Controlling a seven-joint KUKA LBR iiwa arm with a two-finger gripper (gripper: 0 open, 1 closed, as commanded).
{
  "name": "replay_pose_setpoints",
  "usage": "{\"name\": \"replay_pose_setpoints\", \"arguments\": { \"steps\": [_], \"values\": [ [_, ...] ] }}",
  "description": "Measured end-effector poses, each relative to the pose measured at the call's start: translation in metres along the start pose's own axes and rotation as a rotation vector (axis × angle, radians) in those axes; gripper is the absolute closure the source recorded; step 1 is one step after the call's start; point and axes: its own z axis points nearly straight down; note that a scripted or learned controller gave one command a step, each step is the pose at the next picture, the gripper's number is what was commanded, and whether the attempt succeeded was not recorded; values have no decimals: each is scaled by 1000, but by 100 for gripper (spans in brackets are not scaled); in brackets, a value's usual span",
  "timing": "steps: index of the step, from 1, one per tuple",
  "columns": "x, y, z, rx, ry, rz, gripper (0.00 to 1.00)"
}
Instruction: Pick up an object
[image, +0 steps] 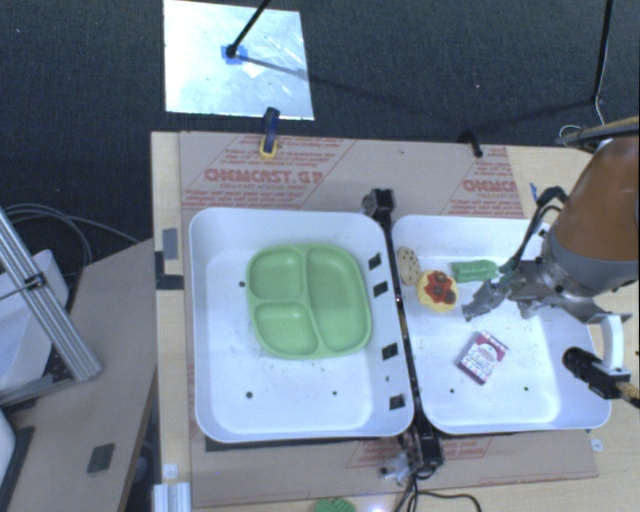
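Table (300, 165) carries two white bins side by side. Left bin (220, 330) holds a green divided plate (306, 301), lying flat near its centre and well apart from the arm. Right bin (520, 405) holds four small things: a green piece (474, 270) near the back, a red and yellow toy (438, 290) just left of it, a tan cookie-like piece (408, 265) by the divider, and a red packet (482, 357) lying flat toward the front.

Arm (600, 215) reaches in over the right bin. End effector (480, 303) sits low, fingers apart with nothing between them, tips between the green piece and the red packet and just beside the red and yellow toy.

Risks, as judged:
- Target is ambiguous. Tips sit among three things, so closing may catch an edge only, or two things at once.
- Red packet lies flat; fingers may slide over it without gripping.
- Red and yellow toy looks rounded and may squirt sideways toward the divider.
- Green piece sits partly under the wrist, so a descent could knock it aside.
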Motion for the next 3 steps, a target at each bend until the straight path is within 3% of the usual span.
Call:
{"name": "replay_pose_setpoints", "arguments": {
  "steps": [1, 2, 3],
  "values": [
    [-42, -20, 54, 4, -1, 6, 0],
    [27, -35, 105, -12, -8, -1, 0],
    [20, -2, 26, -8, -2, -2, 0]
  ]
}}
